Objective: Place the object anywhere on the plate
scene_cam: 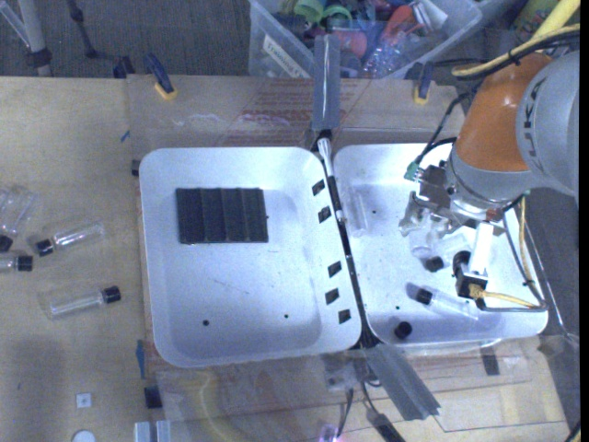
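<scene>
The clear, black-capped vial (444, 301) lay on its side on the floor of the right bin (377, 178), towards that bin's near edge, with its cap pointing at the divider. A small round black piece (402, 331) sat near it, closer to the front rim. Just above the vial I saw another bit of clear plastic with a black end (432, 262), directly under the claw (426, 235). The claw hung low over that spot. From my feed I could not tell how far open it was, nor whether it had hold of anything. The arm's orange band (492, 127) sat above it, by the bin's right side.

The plate (222, 215), a dark ridged rectangle, lay flat in the upper part of the left bin (239, 325), well apart from the vial and bare on top.

Both bins rested on a pale wooden bench (69, 136). Several more clear vials (81, 299) were scattered on the bench left of the bins. A clear tub of coloured toys (363, 17) stood behind the bench.
</scene>
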`<state>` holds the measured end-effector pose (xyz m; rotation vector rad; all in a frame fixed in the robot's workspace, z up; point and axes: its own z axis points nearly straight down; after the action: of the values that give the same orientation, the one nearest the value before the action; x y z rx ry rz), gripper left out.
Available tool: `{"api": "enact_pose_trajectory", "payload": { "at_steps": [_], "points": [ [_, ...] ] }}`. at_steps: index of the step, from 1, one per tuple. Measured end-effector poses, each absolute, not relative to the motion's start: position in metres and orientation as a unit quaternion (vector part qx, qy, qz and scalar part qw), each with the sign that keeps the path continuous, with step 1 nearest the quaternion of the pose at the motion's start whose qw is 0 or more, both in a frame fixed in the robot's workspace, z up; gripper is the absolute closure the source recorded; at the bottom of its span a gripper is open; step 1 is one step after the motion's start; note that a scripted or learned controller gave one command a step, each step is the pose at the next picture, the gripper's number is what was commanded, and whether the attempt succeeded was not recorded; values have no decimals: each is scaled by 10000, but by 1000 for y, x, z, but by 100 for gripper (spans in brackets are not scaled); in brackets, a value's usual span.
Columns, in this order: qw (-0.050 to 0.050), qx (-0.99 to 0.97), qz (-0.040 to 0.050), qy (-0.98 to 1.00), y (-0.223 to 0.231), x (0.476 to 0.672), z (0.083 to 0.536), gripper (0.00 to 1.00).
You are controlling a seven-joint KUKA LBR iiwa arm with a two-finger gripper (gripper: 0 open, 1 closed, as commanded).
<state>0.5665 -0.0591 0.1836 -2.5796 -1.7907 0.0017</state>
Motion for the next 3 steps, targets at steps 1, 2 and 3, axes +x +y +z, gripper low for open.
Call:
{"api": "enact_pose_trajectory", "payload": {
  "at_steps": [1,2,3],
  "points": [
    [3,-8559,7,-5172,46,572,189,100],
    [0,-9436,14,-3310,107,589,200,100],
    [-4,-9690,-16,-2470,138,603,434,100]
  ]
}}
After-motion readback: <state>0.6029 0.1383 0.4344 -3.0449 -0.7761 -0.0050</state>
